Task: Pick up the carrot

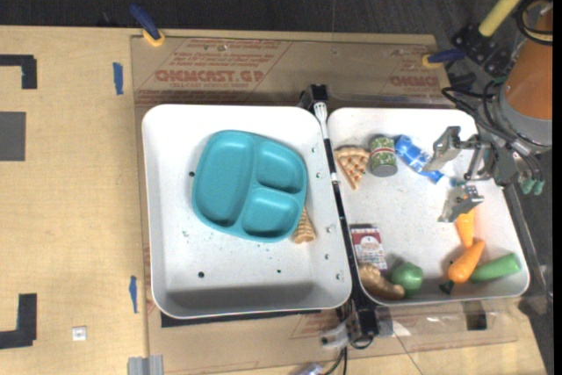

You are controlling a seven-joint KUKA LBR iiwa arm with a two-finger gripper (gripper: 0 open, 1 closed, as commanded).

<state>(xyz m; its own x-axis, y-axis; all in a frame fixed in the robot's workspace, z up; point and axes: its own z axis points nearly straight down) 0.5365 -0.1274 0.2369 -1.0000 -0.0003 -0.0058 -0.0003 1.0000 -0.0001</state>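
The arm is reaching in from the right over the right bin (514, 215), its end effector (458, 180) hanging above the bin's right half with one metal finger toward the far side and one toward the near side, a clear gap between them and nothing gripped, so it is reading as released. The carrot (466, 260) is lying in the near right corner of that bin, a short orange piece angled from near-left up to far-right. A second orange piece (465, 227) is sitting just beyond it, directly under the nearer finger, and whether it is touching that finger cannot be told.

The carrot is looking like a light, stiff toy with a smooth tapered skin, so it is likely to slip if pinched near the narrow tip; a hold across the thicker middle, with the fingers set crosswise to its length, is appearing the safer choice.

Neighbours are crowding it. A green vegetable (495, 267) is lying just beside the carrot on its right, close to the bin wall, and is leaving little room for a finger on that side. A green round piece (407, 277) and a small red-and-white box (367, 247) are sitting to the left. Toward the far side are a waffle piece (353, 163), a small can (383, 155) and a blue wrapper (413, 155). The left bin (167, 215) is carrying a teal divided plate (250, 184).
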